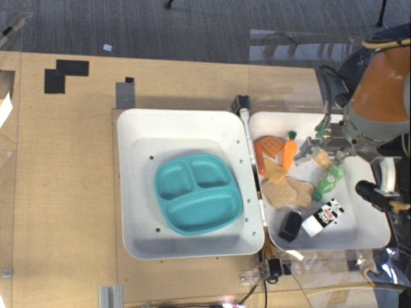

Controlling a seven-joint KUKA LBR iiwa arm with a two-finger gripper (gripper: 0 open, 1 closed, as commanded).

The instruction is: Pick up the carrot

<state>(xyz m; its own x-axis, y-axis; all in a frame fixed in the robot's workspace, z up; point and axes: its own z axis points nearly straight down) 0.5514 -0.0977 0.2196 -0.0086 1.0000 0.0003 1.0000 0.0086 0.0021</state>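
Note:
The carrot is orange with a small green top and lies upright-on-the-page in the upper left part of the right bin. It rests among other toy foods. My gripper hangs low over the same bin, just to the carrot's right and a short way from it. The carrot lies on the bin floor beside the gripper, not in it. The grey arm with its orange band reaches in from the upper right.
Around the carrot lie a waffle-like piece, a yellow wedge, bread slices, a green bottle, a black block and a cow-patterned carton. The left bin holds a teal divided plate.

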